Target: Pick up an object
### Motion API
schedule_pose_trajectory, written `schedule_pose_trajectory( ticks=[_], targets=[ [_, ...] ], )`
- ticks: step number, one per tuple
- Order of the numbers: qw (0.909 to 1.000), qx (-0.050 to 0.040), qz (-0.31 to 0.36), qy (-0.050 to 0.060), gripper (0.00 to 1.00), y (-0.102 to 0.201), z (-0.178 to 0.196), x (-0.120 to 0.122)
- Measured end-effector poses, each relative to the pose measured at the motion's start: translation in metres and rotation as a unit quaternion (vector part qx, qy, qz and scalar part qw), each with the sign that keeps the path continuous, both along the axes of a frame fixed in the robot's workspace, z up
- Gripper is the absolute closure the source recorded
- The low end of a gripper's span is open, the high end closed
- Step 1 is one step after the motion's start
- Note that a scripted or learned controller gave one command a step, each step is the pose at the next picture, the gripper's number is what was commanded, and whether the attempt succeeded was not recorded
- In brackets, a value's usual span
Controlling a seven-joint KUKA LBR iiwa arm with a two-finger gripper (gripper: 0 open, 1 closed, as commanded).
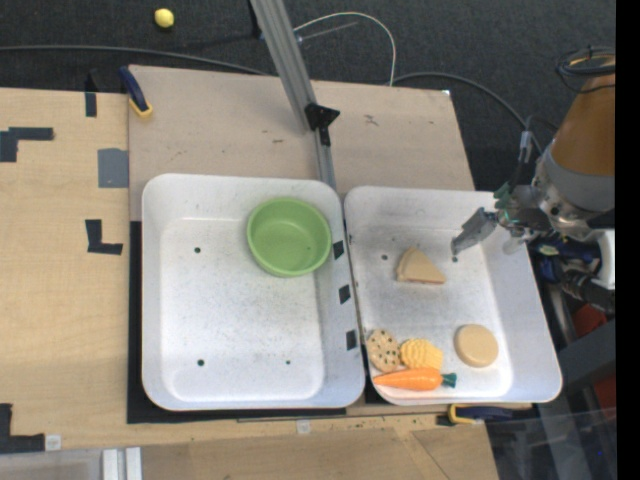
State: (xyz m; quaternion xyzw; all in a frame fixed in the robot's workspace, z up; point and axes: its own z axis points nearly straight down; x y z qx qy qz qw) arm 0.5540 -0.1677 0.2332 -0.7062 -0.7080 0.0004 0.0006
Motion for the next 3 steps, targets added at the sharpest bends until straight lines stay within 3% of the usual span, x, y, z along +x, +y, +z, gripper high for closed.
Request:
schedule_pose_trajectory(
  ticks=[1,3],
  targets=[
    [1.0000,0.0002,0.000,0.000,0.00,0.000,0.000,0.000],
    [1.0000,0.0002,0.000,0.003,0.00,-0.006,-0.102,0.003]
  ],
)
